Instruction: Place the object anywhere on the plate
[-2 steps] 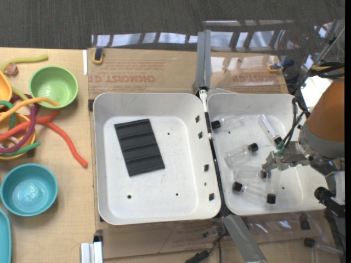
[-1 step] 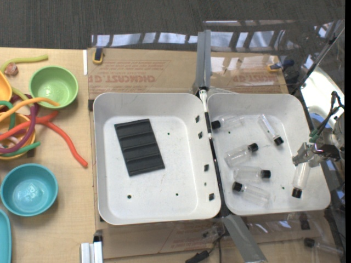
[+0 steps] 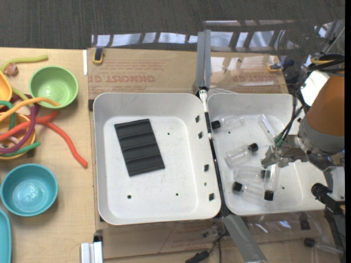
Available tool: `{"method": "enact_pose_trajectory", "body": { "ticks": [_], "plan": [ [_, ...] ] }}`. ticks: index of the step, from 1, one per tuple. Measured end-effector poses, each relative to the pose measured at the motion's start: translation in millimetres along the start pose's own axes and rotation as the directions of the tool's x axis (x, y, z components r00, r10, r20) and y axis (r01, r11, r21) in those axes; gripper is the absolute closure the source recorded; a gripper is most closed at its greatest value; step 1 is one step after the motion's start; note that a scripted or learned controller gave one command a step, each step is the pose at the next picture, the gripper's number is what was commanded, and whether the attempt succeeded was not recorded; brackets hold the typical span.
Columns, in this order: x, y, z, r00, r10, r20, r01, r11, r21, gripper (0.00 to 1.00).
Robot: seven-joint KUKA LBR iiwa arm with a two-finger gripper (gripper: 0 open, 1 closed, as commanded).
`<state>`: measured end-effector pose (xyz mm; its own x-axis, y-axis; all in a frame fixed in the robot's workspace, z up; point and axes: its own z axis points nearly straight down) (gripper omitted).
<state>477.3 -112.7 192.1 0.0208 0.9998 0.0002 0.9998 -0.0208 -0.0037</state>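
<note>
A black ridged plate [image 3: 139, 146] lies flat in the left white bin [image 3: 104, 163], towards its left half. Several clear vials with black caps lie scattered in the right bin [image 3: 236, 100]: one [image 3: 240, 155] near the middle, one [image 3: 226, 124] at the upper left, one [image 3: 267, 125] at the upper right. Two more rest near the front edge, one [image 3: 248, 178] at the middle and one [image 3: 269, 186] further right. My gripper [image 3: 271, 166] hangs low in the right bin, right above the front vials and close to them. The arm's orange band [image 3: 332, 108] sits above it at the right edge.
Left of the bins, on the wooden bench, stand a green bowl [image 3: 54, 86] and a blue bowl [image 3: 28, 189], with coloured rubber cords [image 3: 60, 133] between them. Cardboard [image 3: 142, 70] lies under the bins. The raised rims [image 3: 207, 147] between the two bins meet in the middle.
</note>
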Motion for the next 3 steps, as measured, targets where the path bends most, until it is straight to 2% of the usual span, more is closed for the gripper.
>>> {"method": "enact_pose_trajectory", "body": {
  "ticks": [1,2,3],
  "plan": [
    [-93.7,1.6,36.6,0.991,-0.130,0.000,0.130,0.991,-0.001,1.00],
    [-109.8,2.2,9.2,0.999,-0.043,0.001,0.043,0.999,-0.003,1.00],
    [3.6,40.0,-43.2,0.973,-0.231,0.002,0.231,0.973,-0.002,1.00]
  ]
}}
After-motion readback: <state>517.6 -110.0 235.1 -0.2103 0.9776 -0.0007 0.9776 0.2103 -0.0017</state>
